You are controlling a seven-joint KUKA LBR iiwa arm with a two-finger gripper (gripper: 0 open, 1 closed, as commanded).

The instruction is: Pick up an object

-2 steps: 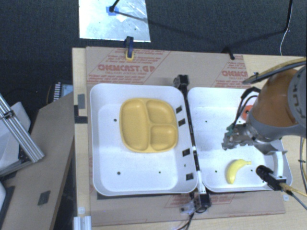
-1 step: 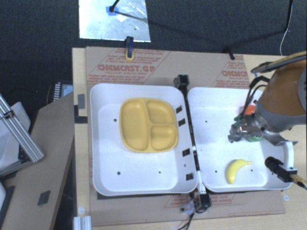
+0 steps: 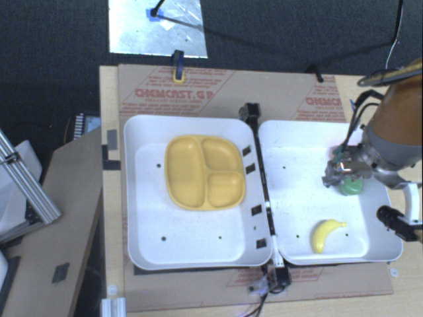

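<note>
A yellow banana (image 3: 326,234) lies near the front of the right bin (image 3: 297,183). A green round object (image 3: 351,185) sits at that bin's right side, partly hidden under my gripper (image 3: 340,172). The gripper hangs low right over the green object, its metal tip just left of it. The arm with its orange band (image 3: 400,114) comes in from the right above it.
A yellow three-part plate (image 3: 203,172) lies in the left bin (image 3: 145,230). A black divider strip (image 3: 259,177) runs between the bins. The bench is brown cardboard (image 3: 218,91); a metal sheet (image 3: 156,18) lies at the back.
</note>
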